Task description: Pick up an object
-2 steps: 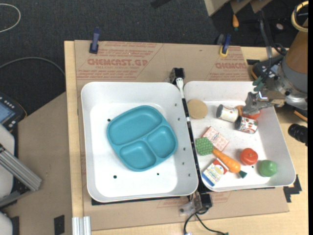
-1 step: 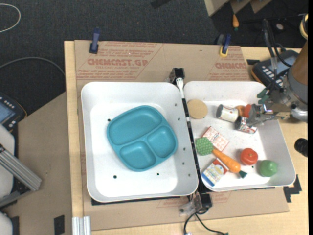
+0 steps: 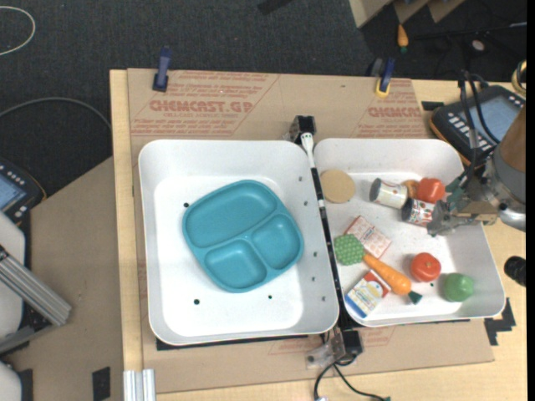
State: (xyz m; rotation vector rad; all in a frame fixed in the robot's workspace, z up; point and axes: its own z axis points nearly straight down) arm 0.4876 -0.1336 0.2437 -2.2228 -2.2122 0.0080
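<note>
The pincer (image 3: 440, 220) is seen low in the right bin (image 3: 393, 150), beside a small can (image 3: 420, 212) and a red-capped jar (image 3: 430, 190) — how far it is parted cannot be told. Nothing is visibly held.

divided plate (image 3: 242, 235) in left bin (image 3: 159, 190), toys in right bin (image 3: 376, 150)

A teal divided plate (image 3: 242, 236) lay in the left bin (image 3: 159, 249). Both bins sat on a cardboard sheet (image 3: 251, 107), clipped at the far edge by a blue clamp (image 3: 161, 70) and a yellow clamp (image 3: 384, 79).
</note>
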